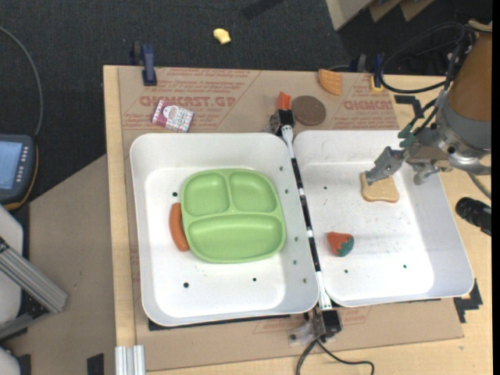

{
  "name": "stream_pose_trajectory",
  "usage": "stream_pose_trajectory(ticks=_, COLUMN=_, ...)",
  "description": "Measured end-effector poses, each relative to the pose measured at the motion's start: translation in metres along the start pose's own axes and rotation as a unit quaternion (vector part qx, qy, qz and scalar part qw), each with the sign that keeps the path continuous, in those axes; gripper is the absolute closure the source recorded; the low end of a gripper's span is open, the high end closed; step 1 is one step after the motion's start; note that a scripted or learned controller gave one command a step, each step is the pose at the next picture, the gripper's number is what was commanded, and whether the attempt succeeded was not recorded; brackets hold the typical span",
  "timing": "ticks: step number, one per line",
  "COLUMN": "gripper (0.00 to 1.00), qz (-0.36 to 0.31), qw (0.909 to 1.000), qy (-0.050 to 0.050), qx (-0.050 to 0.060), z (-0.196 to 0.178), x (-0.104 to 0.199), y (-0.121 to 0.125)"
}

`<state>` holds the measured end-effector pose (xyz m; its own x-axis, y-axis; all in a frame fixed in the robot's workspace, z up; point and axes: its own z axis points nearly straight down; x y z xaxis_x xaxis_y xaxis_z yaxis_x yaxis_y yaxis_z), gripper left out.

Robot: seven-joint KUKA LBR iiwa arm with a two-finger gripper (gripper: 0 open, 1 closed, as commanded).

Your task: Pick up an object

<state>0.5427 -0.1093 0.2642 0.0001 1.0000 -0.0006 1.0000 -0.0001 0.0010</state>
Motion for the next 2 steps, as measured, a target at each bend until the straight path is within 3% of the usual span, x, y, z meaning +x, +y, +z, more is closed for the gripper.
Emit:
stream_pose_trajectory(ticks=1, gripper=0.0, qz=0.002, qw=1.0, qy=0.0, qx=0.005, z=0.137, x=-0.059, y=0.044)
stream_pose_trajectory(ticks=2, gripper=0.0, qz=-0.001, qw=1.0, qy=-0.001, qx=-0.001, z=0.18, x=-0.061, y=0.085)
